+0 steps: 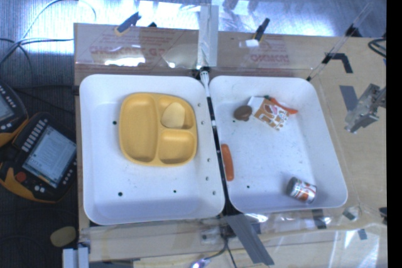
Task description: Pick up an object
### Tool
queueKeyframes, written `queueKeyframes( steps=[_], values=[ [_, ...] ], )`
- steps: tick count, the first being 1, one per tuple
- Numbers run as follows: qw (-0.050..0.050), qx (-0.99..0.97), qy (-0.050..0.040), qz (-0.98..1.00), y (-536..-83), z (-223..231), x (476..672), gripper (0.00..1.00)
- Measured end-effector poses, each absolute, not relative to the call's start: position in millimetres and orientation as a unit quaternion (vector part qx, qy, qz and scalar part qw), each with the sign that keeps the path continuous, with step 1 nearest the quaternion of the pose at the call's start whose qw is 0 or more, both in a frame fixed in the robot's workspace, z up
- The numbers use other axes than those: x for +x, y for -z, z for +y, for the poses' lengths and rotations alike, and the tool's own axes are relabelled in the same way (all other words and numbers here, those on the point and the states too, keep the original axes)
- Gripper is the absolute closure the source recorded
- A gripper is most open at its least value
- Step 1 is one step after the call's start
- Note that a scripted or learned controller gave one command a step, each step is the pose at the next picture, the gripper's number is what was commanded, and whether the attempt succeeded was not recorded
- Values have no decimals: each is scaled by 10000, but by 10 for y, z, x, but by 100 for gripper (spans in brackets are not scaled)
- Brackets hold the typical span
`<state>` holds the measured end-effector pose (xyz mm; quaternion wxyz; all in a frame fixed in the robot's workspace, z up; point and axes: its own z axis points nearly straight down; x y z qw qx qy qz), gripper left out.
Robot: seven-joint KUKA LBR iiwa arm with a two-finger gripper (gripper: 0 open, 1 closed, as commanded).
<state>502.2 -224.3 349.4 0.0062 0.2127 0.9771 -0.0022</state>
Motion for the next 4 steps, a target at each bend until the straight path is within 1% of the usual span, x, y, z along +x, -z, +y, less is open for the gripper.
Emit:
queueKeyframes(
  steps=[3, 4],
  values=[
    [126, 2109, 23, 9774, -3791, -2239, 5066, 100],
    [11, 2617, 0, 9651, -2846, -2223, 4855, 100]
  ],
)
